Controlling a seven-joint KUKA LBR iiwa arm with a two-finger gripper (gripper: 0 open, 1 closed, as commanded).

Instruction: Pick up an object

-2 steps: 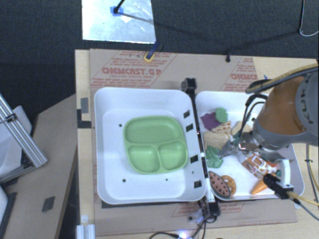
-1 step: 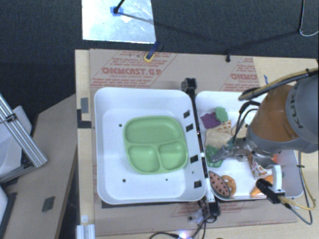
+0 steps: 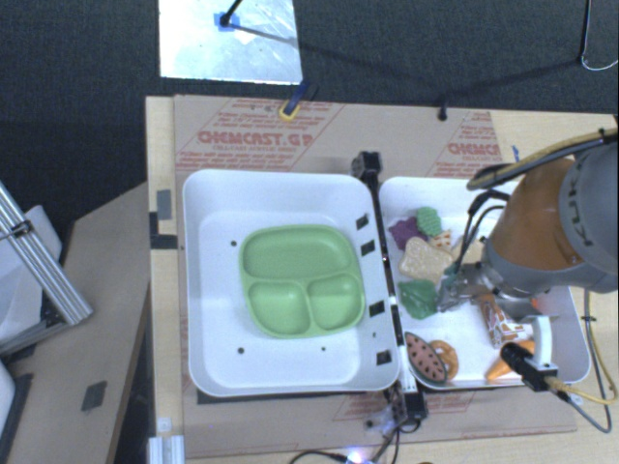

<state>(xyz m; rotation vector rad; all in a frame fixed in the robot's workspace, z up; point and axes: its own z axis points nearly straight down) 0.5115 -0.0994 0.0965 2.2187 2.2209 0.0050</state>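
The right bin (image 3: pixel 571 361) holds several toy foods: a purple grape bunch (image 3: pixel 406 228), a small green piece (image 3: pixel 428 220), a tan bread slice (image 3: pixel 424 257), a dark green leafy piece (image 3: pixel 419 300), a round pretzel-topped piece (image 3: pixel 432 357), a brown-and-white bar (image 3: pixel 499 324) and an orange carrot (image 3: pixel 507 366). My gripper (image 3: pixel 453 291) is low in this bin, right beside the dark green piece and just below the bread slice. The arm's wrist covers the fingers.
The left bin (image 3: pixel 208 356) holds a light green divided plate (image 3: pixel 298 280). A black clip divider (image 3: pixel 372 249) runs between the bins. The arm's orange-banded body (image 3: pixel 542 230) overhangs the right bin's far right side. A shiny sheet (image 3: pixel 229 25) lies beyond the bench.
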